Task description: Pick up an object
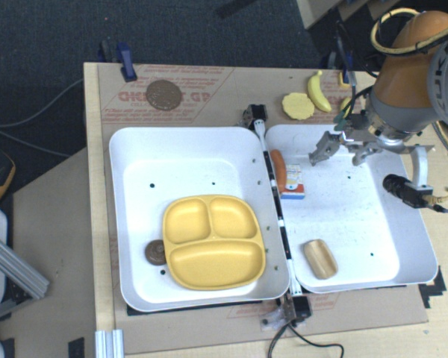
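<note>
My gripper [342, 149] hangs over the back part of the right bin [388, 230], open, with nothing between its fingers. To its left, against the bin's left wall, lies a reddish sausage [279, 167]. Just below the sausage is a small white packet with red and blue print [293, 189]. A tan bread roll [320, 259] rests near the bin's front left corner, well clear of the gripper.
The left bin [134, 162] holds a yellow divided plate [213, 241] and a brown cookie [155, 252] beside it. On the bench behind the bins lie a banana [319, 92], a yellow slice [298, 105] and a brown disc [163, 94].
</note>
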`<state>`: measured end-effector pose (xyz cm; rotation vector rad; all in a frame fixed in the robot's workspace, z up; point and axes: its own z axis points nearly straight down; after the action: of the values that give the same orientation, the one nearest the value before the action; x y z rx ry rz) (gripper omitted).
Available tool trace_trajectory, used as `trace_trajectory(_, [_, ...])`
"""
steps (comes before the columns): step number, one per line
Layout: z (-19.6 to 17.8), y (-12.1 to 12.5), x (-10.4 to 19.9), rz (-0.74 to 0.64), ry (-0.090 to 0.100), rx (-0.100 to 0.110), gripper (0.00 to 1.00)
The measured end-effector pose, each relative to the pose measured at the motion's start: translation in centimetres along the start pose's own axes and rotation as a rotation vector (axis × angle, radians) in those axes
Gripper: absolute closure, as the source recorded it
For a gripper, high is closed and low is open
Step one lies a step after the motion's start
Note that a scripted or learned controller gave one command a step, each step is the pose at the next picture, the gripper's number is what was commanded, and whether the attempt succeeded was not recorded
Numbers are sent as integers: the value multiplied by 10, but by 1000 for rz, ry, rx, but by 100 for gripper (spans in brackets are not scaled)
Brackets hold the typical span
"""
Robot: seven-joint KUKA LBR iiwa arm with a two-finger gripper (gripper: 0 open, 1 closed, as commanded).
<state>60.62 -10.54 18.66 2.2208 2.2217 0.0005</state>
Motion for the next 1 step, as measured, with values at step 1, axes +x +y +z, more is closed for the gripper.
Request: trace_trajectory(1, [75,44,8,-2,0,3,0])
